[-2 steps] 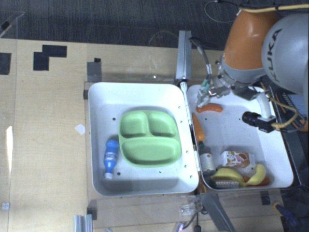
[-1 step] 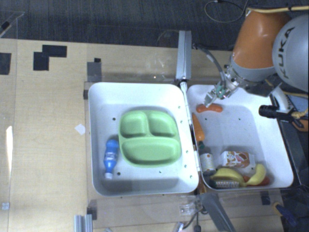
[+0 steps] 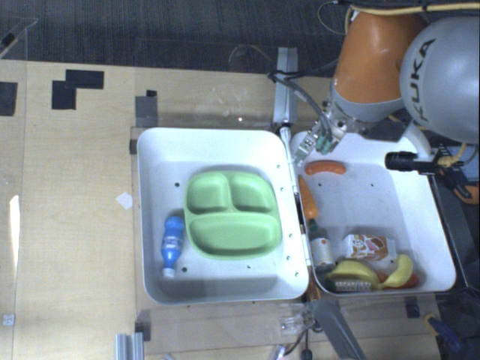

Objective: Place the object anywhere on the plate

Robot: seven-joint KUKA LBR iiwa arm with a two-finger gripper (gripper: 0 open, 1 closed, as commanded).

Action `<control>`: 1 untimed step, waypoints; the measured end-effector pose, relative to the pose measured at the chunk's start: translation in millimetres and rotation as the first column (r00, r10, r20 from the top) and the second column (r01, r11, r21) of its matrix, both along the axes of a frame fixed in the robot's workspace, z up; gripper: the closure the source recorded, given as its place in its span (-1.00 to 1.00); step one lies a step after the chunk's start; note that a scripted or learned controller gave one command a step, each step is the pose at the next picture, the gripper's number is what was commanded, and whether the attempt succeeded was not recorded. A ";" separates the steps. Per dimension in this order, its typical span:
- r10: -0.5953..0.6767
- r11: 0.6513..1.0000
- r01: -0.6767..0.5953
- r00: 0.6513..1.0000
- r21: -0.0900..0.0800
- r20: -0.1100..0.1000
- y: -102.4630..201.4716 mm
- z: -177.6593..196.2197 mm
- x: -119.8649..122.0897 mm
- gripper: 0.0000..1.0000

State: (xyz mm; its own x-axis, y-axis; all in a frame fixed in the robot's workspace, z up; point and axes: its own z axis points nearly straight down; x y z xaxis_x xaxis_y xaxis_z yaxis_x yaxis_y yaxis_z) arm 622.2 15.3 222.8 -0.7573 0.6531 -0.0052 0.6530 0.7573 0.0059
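Observation:
A green divided plate (image 3: 231, 212) lies in the middle of the left bin (image 3: 154, 156) with nothing on it. My gripper (image 3: 313, 142) hangs over the far left corner of the right bin (image 3: 420, 201), close to the wall between the two bins. Just below it an orange-red sausage (image 3: 325, 168) lies flat on the bin floor, apart from the gripper. A carrot (image 3: 306, 199) lies along the right bin's left wall.
A blue bottle (image 3: 172, 244) lies left of the plate in the left bin. At the near end of the right bin sit a small can (image 3: 321, 251), a printed carton (image 3: 369, 247) and bananas (image 3: 375, 273). The grey arm with its orange band (image 3: 375, 51) overhangs the far right.

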 end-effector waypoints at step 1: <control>0.354 0.935 -0.354 0.935 -0.004 0.002 -28.4 27.0 -29.1 1.00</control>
